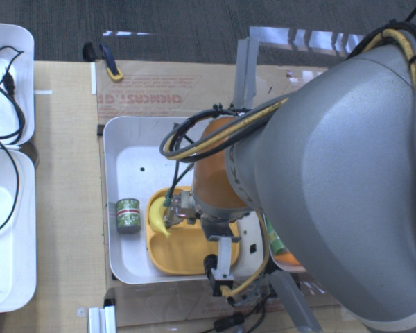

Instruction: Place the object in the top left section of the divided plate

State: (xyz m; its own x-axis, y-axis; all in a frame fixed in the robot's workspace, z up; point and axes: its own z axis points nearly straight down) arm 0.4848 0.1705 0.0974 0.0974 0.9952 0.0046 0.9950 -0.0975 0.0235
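Grey arm (333,186) fills the frame's right. Going left to right: small can (128,215) in the white bin (135,137); banana (157,218) on the yellow divided plate (180,252); gripper (172,210) there (grasp state cannot be determined). Risk: banana settling across a divider.

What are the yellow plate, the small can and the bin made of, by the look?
Yellow plate: probably moulded plastic, matte, uniform colour with soft rounded rim and a raised divider.
Small can: likely metal, a shiny grey top rim above a green paper or printed label.
Bin: looks like white plastic, smooth and slightly glossy, rounded corners with a thin lip. Could be enamelled metal; the picture cannot settle it.
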